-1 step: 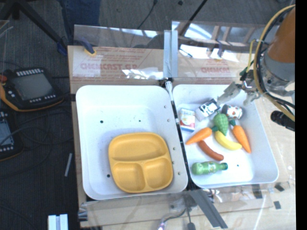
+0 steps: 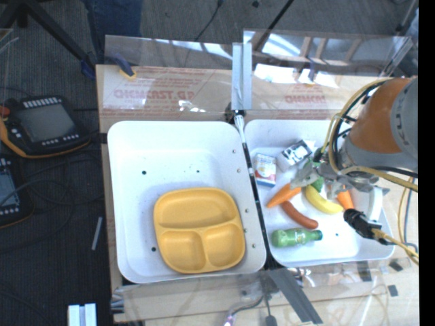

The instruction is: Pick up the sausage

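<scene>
The right bin [image 2: 367, 250] holds the sausage [image 2: 300, 215] near its centre, lying diagonally. A carrot [image 2: 283, 195] lies just beside it at 11 o'clock; a banana [image 2: 322, 201] at 1 o'clock; a green bottle [image 2: 296, 237] at 6 o'clock. A small carton [image 2: 265, 169] and a dark-and-white packet [image 2: 297, 153] sit further toward 11 and 12 o'clock. The left bin [image 2: 136, 155] carries a yellow divided plate [image 2: 198, 229]. The pincer [image 2: 314, 175] hangs over the banana and carrot, at 1 o'clock from the sausage. Whether it is apart or together cannot be determined; nothing is visibly held.
</scene>
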Robot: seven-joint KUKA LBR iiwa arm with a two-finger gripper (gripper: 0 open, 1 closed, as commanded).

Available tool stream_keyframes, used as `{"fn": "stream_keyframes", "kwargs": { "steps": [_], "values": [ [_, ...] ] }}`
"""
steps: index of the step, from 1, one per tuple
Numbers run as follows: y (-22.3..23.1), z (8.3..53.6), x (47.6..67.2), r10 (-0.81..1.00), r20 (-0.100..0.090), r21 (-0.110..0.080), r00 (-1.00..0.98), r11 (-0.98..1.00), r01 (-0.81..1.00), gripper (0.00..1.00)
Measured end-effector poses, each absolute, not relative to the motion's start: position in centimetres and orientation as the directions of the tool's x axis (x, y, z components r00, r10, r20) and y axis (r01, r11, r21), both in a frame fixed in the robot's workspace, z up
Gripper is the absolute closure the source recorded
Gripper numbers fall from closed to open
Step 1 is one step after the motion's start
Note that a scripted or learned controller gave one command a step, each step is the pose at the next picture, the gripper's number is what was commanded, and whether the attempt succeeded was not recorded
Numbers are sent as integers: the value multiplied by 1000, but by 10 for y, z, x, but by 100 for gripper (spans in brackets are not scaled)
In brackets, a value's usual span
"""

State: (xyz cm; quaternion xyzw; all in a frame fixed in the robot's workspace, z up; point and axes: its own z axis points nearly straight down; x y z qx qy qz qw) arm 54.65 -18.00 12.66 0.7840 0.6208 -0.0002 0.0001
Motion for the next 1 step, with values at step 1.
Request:
{"fn": "stream_keyframes", "kwargs": {
  "steps": [1],
  "values": [
    [-156,92,553,982,-4,16,190,-190,982,0]
  ]
}}
